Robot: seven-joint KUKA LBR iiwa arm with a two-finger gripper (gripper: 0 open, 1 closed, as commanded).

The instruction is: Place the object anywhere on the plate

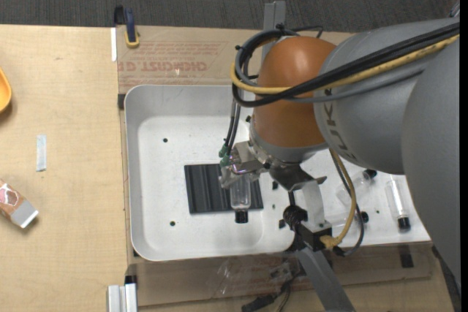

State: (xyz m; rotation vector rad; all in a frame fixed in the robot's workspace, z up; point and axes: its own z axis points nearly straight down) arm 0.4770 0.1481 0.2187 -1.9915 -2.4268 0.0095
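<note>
Camera view: the arm [344,91] reaches into the left bin [146,157], and the gripper [240,193] hangs over a dark ribbed plate [205,188] on the bin floor. A clear tube-like object [240,197] with a dark tip lies at the plate's right edge, under the gripper; a grasp cannot be told. Confirm the object is over the plate, lower gently, then let go.

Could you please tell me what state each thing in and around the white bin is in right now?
Shallow white plastic bin: flat on the bench, holding the plate.
Black ribbed rectangular plate: lying flat on the bin floor, partly covered by the gripper.
Gripper: down over the plate's right edge.
Small clear tube: lying flat, right of the arm.
Blue-handled clamp: on the bench's far edge.
</note>
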